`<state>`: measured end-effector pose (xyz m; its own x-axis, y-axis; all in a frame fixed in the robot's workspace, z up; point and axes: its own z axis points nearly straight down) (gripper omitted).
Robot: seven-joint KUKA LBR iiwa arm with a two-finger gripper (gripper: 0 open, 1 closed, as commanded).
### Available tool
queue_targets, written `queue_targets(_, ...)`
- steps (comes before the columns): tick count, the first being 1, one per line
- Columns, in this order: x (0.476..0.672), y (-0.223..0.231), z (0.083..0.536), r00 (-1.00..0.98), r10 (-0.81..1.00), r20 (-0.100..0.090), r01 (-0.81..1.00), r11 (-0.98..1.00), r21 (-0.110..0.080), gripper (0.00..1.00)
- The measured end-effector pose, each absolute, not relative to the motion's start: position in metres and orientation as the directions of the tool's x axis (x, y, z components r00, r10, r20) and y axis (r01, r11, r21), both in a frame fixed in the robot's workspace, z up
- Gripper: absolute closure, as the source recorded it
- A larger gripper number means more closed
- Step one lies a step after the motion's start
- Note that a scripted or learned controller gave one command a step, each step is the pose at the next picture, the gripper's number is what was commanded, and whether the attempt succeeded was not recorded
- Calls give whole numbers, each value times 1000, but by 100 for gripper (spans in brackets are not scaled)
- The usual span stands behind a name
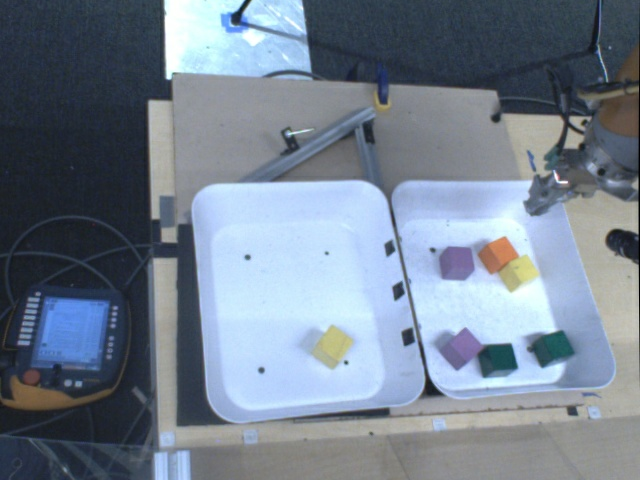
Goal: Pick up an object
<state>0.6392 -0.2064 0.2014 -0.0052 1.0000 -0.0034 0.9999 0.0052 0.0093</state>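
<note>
**Six blocks in the right bin, one in the left**

Two grey metal fingers of the gripper (pixel 540 196), apparently a little apart and with nothing between them, though too small to tell for sure. Poised over the upper right rim of the shallow white right bin (pixel 425 203).

Below: purple cube (pixel 456 263), orange cube (pixel 497 254) touching a yellow cube (pixel 518 273). Near the front wall: second purple cube (pixel 462 348), two dark green cubes (pixel 497 359) (pixel 551 348).

Alone in the shallow white left bin (pixel 215 203): a yellow wooden cube (pixel 332 346).

2 white bins (pixel 300 200), 2 yellow blocks (pixel 332 346), 2 purple (pixel 456 262), 2 green (pixel 497 359), 1 orange (pixel 497 254).
</note>
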Motion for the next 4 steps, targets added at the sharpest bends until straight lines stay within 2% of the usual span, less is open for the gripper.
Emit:
queue_targets(1, 641, -207, 241, -5, 1000, -3, 1000, 5, 7, 100)
queue_targets(3, 624, -119, 247, -9, 1000, 1, 1000, 9, 1, 100)
queue_targets(4, 608, -77, 237, -9, 1000, 1, 1000, 9, -1, 100)
